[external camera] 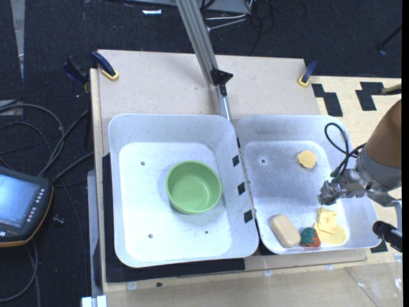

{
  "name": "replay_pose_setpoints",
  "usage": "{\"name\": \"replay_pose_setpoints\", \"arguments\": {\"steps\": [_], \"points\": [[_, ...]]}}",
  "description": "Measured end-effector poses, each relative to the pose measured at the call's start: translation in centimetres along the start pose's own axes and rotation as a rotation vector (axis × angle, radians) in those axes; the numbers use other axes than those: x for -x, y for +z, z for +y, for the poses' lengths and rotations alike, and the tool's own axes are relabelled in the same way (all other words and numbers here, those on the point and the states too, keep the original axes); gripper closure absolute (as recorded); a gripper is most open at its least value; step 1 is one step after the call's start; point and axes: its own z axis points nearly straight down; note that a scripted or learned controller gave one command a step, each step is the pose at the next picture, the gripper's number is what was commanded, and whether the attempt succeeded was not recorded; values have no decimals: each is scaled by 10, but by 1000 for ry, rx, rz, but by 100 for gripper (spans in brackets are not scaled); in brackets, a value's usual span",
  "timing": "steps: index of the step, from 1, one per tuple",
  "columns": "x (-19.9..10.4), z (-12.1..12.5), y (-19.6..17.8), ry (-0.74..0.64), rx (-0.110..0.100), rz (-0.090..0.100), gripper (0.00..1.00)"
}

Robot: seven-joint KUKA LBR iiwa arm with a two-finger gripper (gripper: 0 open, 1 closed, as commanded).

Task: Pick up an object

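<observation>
The gripper (327, 194) hovers low in the right bin (268, 133), at three o'clock; whether its jaws are spread or closed cannot be told. Nothing is lifted yet: a yellow cheese wedge (328, 224) lies just beneath at five o'clock, still to be grasped.

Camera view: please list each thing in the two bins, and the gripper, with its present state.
green bowl: upright in left bin.
yellow piece: lying loose, right bin, far side.
beige oval piece: lying at near edge.
red and green piece: beside the beige one.
yellow cheese slice: flat.
gripper: above right bin, holding nothing visible.
</observation>
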Motion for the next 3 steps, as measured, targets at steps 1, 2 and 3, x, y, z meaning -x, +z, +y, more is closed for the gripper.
{"name": "replay_pose_setpoints", "arguments": {"steps": [1,2,3], "points": [[0,0,43,0,4,-2,0],[0,1,32,1,6,-2,100],[8,-5,-18,1,8,-3,100]]}}
